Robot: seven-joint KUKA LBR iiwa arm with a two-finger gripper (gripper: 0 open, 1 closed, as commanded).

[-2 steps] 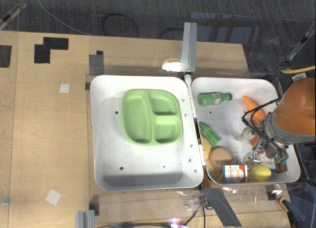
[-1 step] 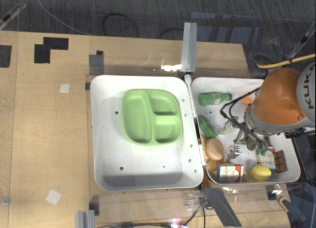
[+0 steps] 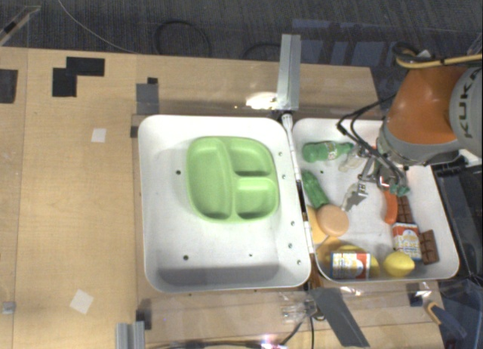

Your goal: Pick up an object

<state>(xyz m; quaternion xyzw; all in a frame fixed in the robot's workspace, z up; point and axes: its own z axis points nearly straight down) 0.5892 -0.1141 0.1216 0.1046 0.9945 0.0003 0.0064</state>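
My gripper point(image 3: 374, 190) hangs over the middle of the right bin point(image 3: 445, 211), open with nothing between its fingers. Below and left of it lies a peach-coloured round object point(image 3: 333, 221). An orange carrot-like piece point(image 3: 390, 208) lies just to its right. A green bottle point(image 3: 327, 150) rests at the bin's far end, and a dark green item point(image 3: 311, 186) lies along the left wall. At the near end sit a yellow can point(image 3: 351, 264) and a lemon point(image 3: 399, 264).
A red-and-white box point(image 3: 406, 238) and a brown chocolate bar point(image 3: 429, 245) lie in the right bin's near right corner. The left bin point(image 3: 162, 249) holds a green divided plate point(image 3: 230, 178). A metal post point(image 3: 289, 75) stands behind the bins.
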